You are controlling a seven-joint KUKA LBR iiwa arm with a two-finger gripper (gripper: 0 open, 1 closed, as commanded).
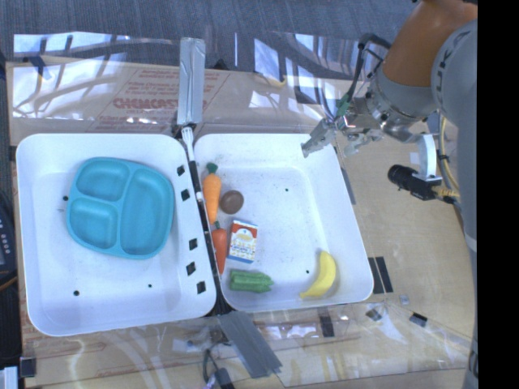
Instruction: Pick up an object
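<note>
Glare and reflections are seen on the clear plastic sheeting (122,63) behind the bins, and the red print on the brown cardboard (146,102) under it is hard to read. The grey arm with the orange band (434,43) is cut off at the top right, and its wrist is crowded with cables. The end effector (318,142) is seen at the far right corner of the right bin, above the rim; whether its fingers are spread or pressed together cannot be told, because they are small and blurred. Nothing is seen between them.

Two shallow white plastic bins are placed side by side on the worktop (405,241). In the left bin (49,298) one light blue plastic plate with three compartments (120,207) is lying near the middle. In the right bin (292,160) the things are gathered mostly along the left wall: an orange toy carrot (212,196), a small brown round object (232,202) just beside it, a second orange carrot (220,248) partly hidden below, a small white and orange carton (243,242) touching it, and a green toy vegetable (250,281) near the front. A yellow toy banana (322,275) is lying apart from them, in the front right corner. All of them are well apart from the end effector.
</note>
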